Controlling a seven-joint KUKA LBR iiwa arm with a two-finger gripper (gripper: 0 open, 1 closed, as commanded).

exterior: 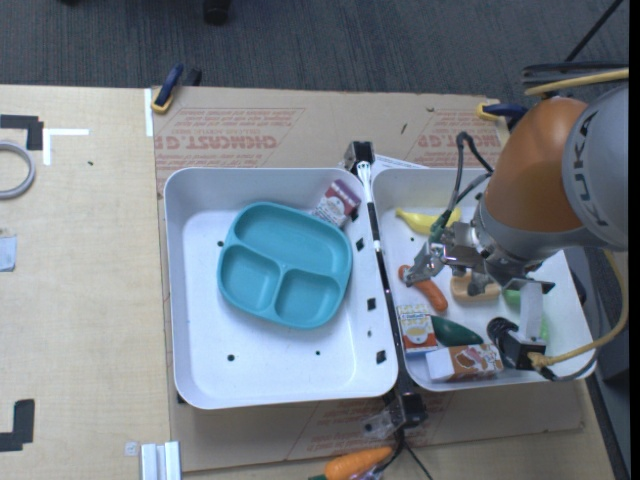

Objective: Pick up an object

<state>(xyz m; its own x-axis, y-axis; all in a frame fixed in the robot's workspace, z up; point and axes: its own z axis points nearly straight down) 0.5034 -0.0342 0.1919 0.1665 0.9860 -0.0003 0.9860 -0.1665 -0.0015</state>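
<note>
My gripper (428, 261) hangs low over the left half of the right bin (572, 268), at the end of the grey arm with its orange band (540, 173). Just beneath and slightly right of it lies a small red-orange sausage-shaped piece (431, 294). A yellow banana (420, 220) rests behind the gripper. To its right is a tan bread-like piece (472, 288), partly hidden by the wrist. Closer to the front are a small printed box (415, 326), a dark green piece (458, 331) and an orange packet (470, 361). Nothing shows between the gripper's tips.
The left bin (200, 348) holds a teal divided plate (285, 265) and a small wrapped item (337, 204) at its back right corner. A green and white object (530, 316) lies at the right bin's right side. An orange carrot-like piece (355, 462) sits outside, below the bins.
</note>
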